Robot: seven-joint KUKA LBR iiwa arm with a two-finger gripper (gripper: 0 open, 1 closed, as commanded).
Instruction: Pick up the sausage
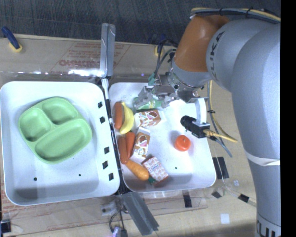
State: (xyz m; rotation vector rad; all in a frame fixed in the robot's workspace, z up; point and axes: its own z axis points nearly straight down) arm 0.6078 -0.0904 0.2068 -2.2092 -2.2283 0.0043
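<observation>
Camera view puts the arm point(237, 58) reaching in from the right over the right bin point(202, 169), and I see its hand point(155, 95) hanging low over the bin's far left part, above a green item point(142, 101) I can't identify. Whether the hand is spread or closed, I cannot tell from here; its metal parts blur together and nothing is clearly between them.

The sausage point(119, 115), as best I can judge, is the reddish-orange piece lying lengthwise against the bin's left wall, partly covered by a yellow banana point(128, 118) that curves over its right side. It sits just left of and nearer than the hand, apart from it.

Nearer along the same wall I see a carrot-coloured piece point(127, 147) and then another orange one point(137, 170) slanting toward the near edge. Beside these lie three small printed cartons: one point(149, 118) just under the hand, one point(142, 145) in the middle, one point(157, 170) near the front. A small orange-red round fruit point(182, 142) sits alone to the right, close to a black fitting point(193, 125) on the arm.

The left bin point(10, 181) carries a green divided plate point(55, 128) with three compartments. Both bins rest on the worktop point(54, 53).
</observation>
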